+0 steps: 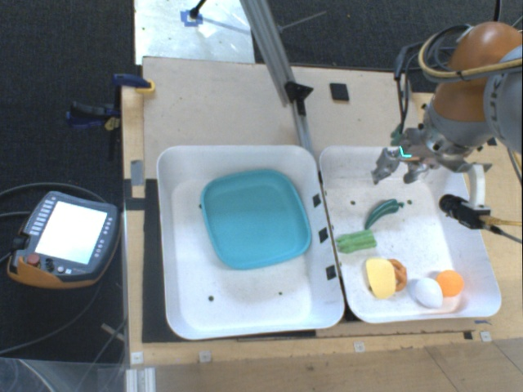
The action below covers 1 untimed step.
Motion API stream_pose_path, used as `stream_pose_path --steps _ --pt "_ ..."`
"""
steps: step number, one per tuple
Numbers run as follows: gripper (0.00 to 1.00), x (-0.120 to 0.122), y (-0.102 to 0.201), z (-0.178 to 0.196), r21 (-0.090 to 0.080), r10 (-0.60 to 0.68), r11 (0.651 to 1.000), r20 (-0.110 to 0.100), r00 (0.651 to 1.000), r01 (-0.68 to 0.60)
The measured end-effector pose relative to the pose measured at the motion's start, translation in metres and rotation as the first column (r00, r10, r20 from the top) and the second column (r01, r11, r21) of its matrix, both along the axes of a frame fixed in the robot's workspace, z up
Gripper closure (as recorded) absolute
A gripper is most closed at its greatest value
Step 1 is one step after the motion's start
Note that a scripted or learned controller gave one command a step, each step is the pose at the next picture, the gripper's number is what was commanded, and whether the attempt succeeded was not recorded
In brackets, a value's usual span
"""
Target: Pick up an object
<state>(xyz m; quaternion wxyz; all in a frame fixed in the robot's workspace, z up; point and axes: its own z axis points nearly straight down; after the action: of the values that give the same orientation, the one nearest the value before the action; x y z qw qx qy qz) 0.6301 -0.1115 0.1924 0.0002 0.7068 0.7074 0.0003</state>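
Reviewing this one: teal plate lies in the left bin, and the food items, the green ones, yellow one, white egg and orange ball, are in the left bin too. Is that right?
Not quite. The teal plate does lie in the left bin, but the green items, yellow one, white egg and orange ball are in the right bin, as the camera view shows.

teal plate (255,217), white bins (188,300), yellow block (380,278), possibly orange ball (449,282)

Bright, even overhead light; soft shadows, slightly grainy picture.
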Motion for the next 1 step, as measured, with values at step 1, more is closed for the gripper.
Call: stream_pose_path --steps 1 --pt "0.0 0.0 0.0 0.0001 0.0 0.0 1.0 0.0 1.0 0.0"
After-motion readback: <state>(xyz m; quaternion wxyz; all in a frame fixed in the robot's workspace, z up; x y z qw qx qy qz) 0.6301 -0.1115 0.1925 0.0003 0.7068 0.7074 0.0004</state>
